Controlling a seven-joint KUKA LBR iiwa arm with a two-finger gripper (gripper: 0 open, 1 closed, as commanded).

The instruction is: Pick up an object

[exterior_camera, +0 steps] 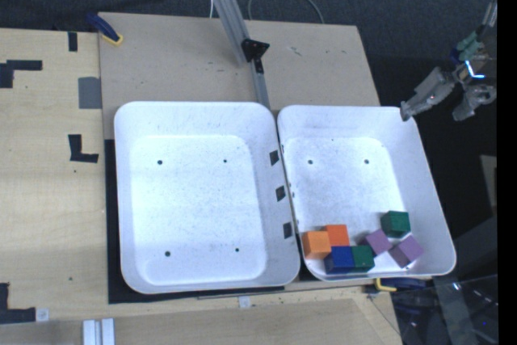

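The end effector (452, 97) hangs at the right edge of the view, out past the far right corner of the right bin (420, 166) and above the dark floor, not over the counter (161, 52). Two pale fingers show, spread apart with nothing between them, so it reads as released and empty.

Everything worth picking sits in the near end of the right bin, packed close: an orange block (317, 243) with a second orange block (337, 234) just behind it, a blue block (342, 258), a dark green block (363, 258) touching the blue one, a purple block (377, 241), a green cube (396, 223) and a lilac block (406, 250) hard by the near right wall. The left bin (194, 198) holds none of them.

The step in hand looks like the approach, with no descent begun. My judgement is that the green cube is the best target, since it stands a little apart from the others. Come straight down over it, with the fingers turned so they straddle two free faces and clear the purple block beside it. The orange and blue pieces are crowded, and a finger may land on a neighbour there
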